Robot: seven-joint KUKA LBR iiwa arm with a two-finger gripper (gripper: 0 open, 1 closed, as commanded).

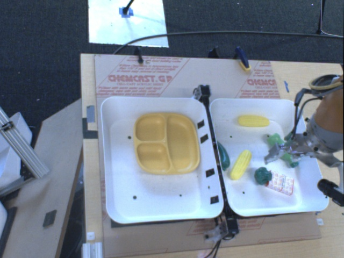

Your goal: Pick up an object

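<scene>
Overhead slanted view of the counter (177, 69) carrying two shallow white bins side by side. The left bin (115, 144) held a yellow divided tray (166, 143) lying flat near its middle, three compartments facing up. The right bin (306, 198) held the loose objects. A yellow corn cob (253, 121) lay near the bin's far edge, its long axis parallel to that edge. A second, ridged corn cob (241, 164) lay tilted near the bin's left wall, just beside a dark green pepper-like piece (223, 156) that rested against that wall. A dark green broccoli piece (263, 174) sat toward the near edge, touching or just beside a small red-and-white patterned packet (280, 183). A light green piece (275, 140) lay toward the middle of the bin, close to the tool.

The arm (328, 120) entered from the right, over the right bin's right edge. The tool (279, 153) was low over the bin, between the light green piece and the packet, its metal fingers (271, 155) pointing toward the left wall. A small green item (292, 160) showed at the tool's body, but whether it was between the fingers could not be told; nor could it be told whether the tool was released or clenched.

Behind the bins, a printed protective sheet covered the counter, with a blue clamp (242, 58) at the far edge.
</scene>
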